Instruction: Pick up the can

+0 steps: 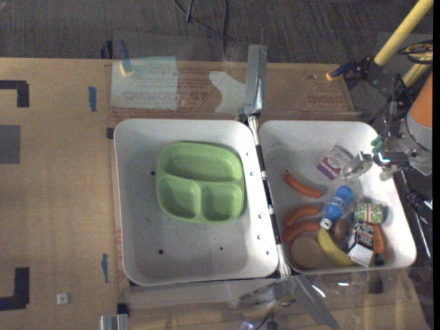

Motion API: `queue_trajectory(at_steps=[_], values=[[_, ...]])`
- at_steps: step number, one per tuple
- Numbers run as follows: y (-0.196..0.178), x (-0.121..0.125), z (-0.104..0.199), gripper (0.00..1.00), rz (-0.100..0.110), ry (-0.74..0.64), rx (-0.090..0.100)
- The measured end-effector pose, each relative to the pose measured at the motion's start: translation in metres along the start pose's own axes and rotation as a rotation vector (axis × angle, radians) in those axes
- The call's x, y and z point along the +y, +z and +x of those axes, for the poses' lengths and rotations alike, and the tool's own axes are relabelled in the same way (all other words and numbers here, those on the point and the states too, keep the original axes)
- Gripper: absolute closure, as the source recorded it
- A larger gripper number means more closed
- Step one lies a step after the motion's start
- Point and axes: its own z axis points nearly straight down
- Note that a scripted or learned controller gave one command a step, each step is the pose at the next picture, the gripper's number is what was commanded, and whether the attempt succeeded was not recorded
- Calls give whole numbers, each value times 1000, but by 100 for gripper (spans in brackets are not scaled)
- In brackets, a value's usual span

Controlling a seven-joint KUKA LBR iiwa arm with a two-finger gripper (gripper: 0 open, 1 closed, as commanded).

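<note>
The can (369,212), a short one with a green and red label, lies on its side in the right bin (289,137), just beside the blue bottle (337,203) on the side nearer the arm. It is hemmed in: a small carton (359,243) and a carrot (379,241) crowd it on the side away from the gripper, and the banana (332,248) curls close past the bottle's cap.

To my eye the approach is not yet made. The gripper (375,162) hangs over the bin's right part, beyond the can from the banana and clear of it, with nothing in its grasp. Its shiny parts blur together, so I cannot tell whether it is parted or closed.

Doing this well means coming down straight over the can, straddling its round body across the short width, not its ends, and staying off the bottle. The arm leans in from the right, its orange band (423,108) above the wrist.
</note>
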Motion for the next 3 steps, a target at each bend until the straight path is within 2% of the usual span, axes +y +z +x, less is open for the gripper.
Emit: queue_trajectory(at_steps=[1,2,3], values=[[94,-10,-20,0,-4,1,10],[102,-19,-19,0,-8,37,16],[68,-19,4,0,-3,-157,-2]])
